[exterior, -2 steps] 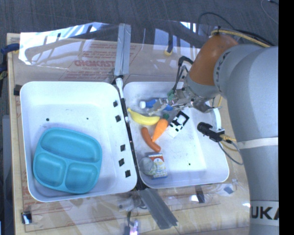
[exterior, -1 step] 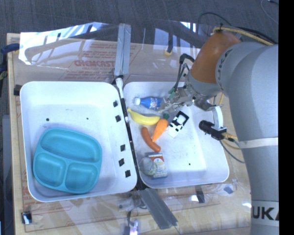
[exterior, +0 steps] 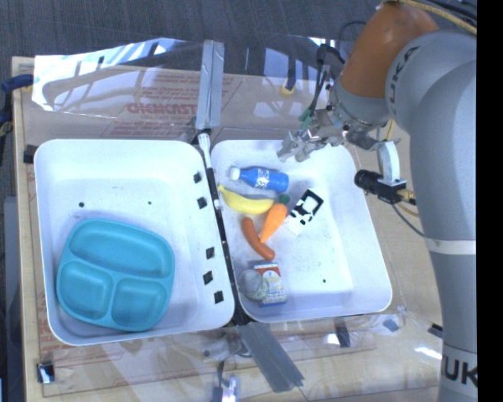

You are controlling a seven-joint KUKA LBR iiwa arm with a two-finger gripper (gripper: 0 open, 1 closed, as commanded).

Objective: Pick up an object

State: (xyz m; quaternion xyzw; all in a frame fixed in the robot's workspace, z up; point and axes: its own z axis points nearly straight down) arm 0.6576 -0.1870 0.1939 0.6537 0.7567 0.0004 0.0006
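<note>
Objects for your pick are all bunched in the right bin (exterior: 365,249), toward its left side near the divider. From the upper end going down the frame you've got a blue bottle (exterior: 261,177) lying on its side, a banana (exterior: 245,201) right under it, then a carrot (exterior: 273,219) tilted against a small black-and-white block (exterior: 302,210), an orange sausage-shaped piece (exterior: 256,238) below that, and a little carton (exterior: 269,281) next to a grey lump at the lower end.

Your gripper (exterior: 302,143) sits at the upper edge of that bin, up and to the right of the bottle, apart from it. Nothing is between the fingers. Whether the jaws are open or closed, you can't tell from this angle; they're just a small metallic blur.

Over in the left bin (exterior: 109,174) there's a blue divided tray (exterior: 115,273) sitting in the lower left part.
</note>
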